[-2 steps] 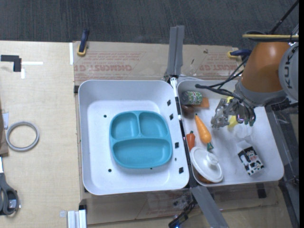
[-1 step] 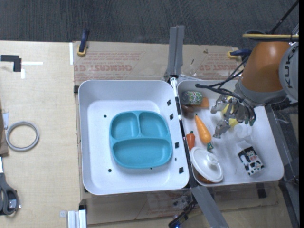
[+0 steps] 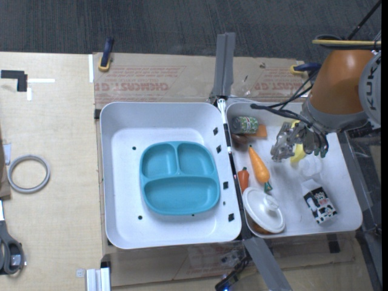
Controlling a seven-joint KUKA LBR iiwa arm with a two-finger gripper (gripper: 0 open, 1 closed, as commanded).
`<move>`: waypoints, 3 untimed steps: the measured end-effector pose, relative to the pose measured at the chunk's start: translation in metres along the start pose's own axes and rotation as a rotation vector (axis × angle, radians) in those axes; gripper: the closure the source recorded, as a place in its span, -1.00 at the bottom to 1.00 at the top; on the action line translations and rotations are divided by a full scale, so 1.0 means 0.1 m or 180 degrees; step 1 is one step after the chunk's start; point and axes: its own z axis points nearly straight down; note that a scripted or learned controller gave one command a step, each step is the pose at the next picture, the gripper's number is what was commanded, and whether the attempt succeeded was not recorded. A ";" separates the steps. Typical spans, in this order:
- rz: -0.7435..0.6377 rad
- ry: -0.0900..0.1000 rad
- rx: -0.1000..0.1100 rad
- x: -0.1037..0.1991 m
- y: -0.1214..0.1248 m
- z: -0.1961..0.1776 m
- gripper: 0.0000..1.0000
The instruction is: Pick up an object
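The gripper (image 3: pixel 290 145) hangs low over the right bin (image 3: pixel 347 180), in its far half, with the grey arm (image 3: pixel 339 83) and its orange band reaching in from the right edge of the bench (image 3: pixel 48 102). Whether anything sits between the metal parts of the gripper cannot be told, as they are a tangle of grey and the view is too coarse.

A yellow object (image 3: pixel 297 154) lies just beside the gripper, on the side toward the right wall of the bin, partly hidden by it; touching or apart cannot be told. An orange carrot (image 3: pixel 259 166) lies near the gripper on the other side, pointing along the left wall of the right bin, with a smaller red-orange piece (image 3: pixel 243 178) beside it against that wall. A green can (image 3: pixel 246 124) rests in the far left corner of the right bin. A white lid-like dish (image 3: pixel 264 210) sits in the near left corner, and a small black-and-white carton (image 3: pixel 319 204) lies toward the near right corner.

The left bin (image 3: pixel 115 162) holds a blue divided plate (image 3: pixel 180 178) in its middle. A roll of tape (image 3: pixel 26 173) lies on the bench near its left edge.
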 end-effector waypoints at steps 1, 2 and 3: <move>0.0001 0.0000 -0.0001 0.00 0.00 0.00 -1.00; 0.0147 0.0013 -0.0002 -0.32 -0.11 0.21 -1.00; 0.0139 -0.0009 0.0001 -0.34 -0.11 0.10 1.00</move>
